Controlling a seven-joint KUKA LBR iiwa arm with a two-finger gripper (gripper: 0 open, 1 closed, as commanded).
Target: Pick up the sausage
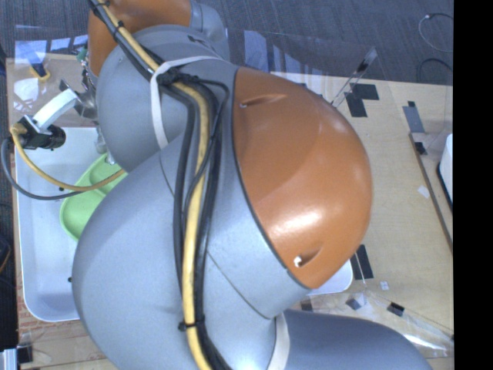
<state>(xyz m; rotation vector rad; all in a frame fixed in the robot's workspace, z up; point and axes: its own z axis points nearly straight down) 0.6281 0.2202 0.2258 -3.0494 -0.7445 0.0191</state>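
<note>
Pincer hidden from us right now, somewhere under the big grey-and-orange arm that looms across the middle of the camera view, so whether it is clenched, released or grasping anything I simply cannot tell. The arm reaches over the left white bin, whose rim and a strip of bare floor peek out at the lower left. Tucked against the arm's edge there is a pale green object lying in that bin, shape half covered, too little of it to name. The sausage itself? I can't pick it out; if it sits in that bin, it is behind the arm. A yellow-and-black cable runs down the arm's body, and the wooden surface lies to the right. Judging progress: nothing says the pick is done, and the grasp and lift are still unconfirmed.
</note>
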